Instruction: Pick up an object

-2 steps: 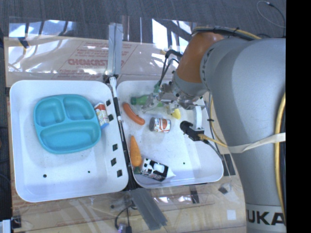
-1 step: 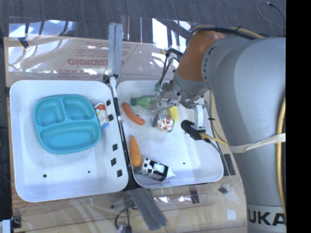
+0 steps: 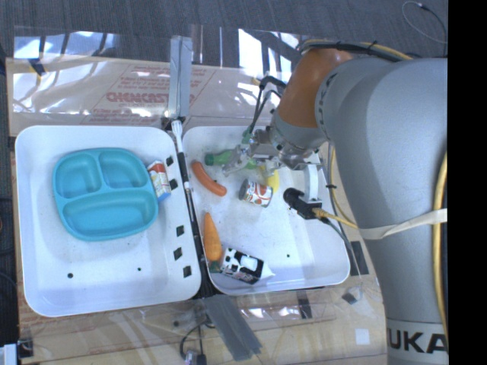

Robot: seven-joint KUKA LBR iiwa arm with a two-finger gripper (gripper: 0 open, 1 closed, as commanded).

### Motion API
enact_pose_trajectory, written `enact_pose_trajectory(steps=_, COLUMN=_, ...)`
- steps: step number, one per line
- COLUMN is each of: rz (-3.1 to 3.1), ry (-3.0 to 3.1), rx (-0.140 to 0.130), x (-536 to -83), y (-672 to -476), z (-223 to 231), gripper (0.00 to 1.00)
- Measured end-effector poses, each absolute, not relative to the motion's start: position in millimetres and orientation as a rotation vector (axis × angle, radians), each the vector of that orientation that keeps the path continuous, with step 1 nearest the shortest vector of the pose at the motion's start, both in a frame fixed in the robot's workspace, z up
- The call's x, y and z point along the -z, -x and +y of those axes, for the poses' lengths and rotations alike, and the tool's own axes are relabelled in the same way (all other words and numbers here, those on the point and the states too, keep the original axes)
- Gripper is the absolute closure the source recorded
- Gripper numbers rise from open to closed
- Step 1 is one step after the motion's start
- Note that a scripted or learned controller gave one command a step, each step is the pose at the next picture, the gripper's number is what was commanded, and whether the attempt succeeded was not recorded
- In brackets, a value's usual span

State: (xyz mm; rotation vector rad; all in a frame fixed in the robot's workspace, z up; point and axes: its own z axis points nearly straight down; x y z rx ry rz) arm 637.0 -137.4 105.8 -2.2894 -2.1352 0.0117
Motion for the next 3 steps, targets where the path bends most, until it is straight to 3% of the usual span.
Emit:
enact_pose_trajectory(steps=2, rz=-2.030, ry=2.387, rx=-0.009, x=-87.3, y=-580.7, z=-141.8, gripper=0.00)
enact_pose_trajectory(steps=3, rz=-2.032, ry=2.382, rx=-0.011, x=-94.7, y=-581.7, z=-142.6, gripper=1.00)
